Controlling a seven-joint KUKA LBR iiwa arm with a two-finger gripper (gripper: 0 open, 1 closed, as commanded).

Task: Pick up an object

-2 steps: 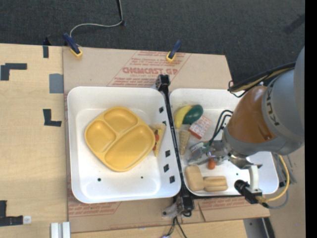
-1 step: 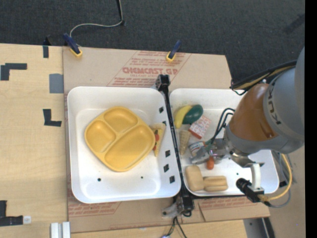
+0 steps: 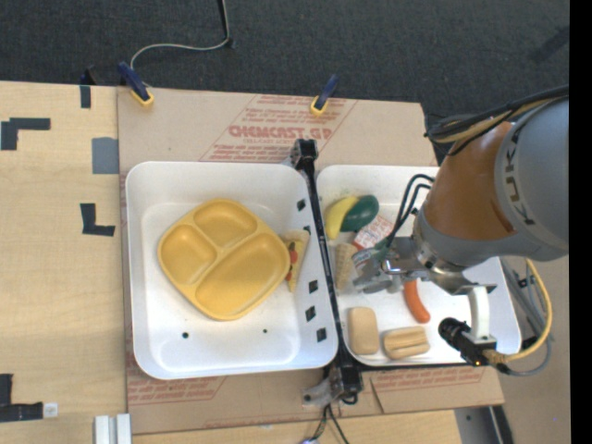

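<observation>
My gripper (image 3: pixel 370 271) hangs low over the middle of the right bin (image 3: pixel 504 317), its metal fingers pointing left. Just right of the fingers lies an orange carrot-like stick (image 3: pixel 416 302). Below it rest two tan bread rolls, one upright (image 3: pixel 363 329) and one lying flat (image 3: pixel 405 342). At the bin's upper left sit a yellow banana (image 3: pixel 337 215) and a green vegetable (image 3: pixel 362 209), with a red-and-white packet (image 3: pixel 373 236) just below them. Nothing shows between the fingers.
The left bin (image 3: pixel 153 340) holds a yellow divided plate (image 3: pixel 222 258), with a small food item (image 3: pixel 296 252) wedged against the divider wall (image 3: pixel 314 248). Cardboard (image 3: pixel 268 128) lies under both bins, with two clamps at its far edge.
</observation>
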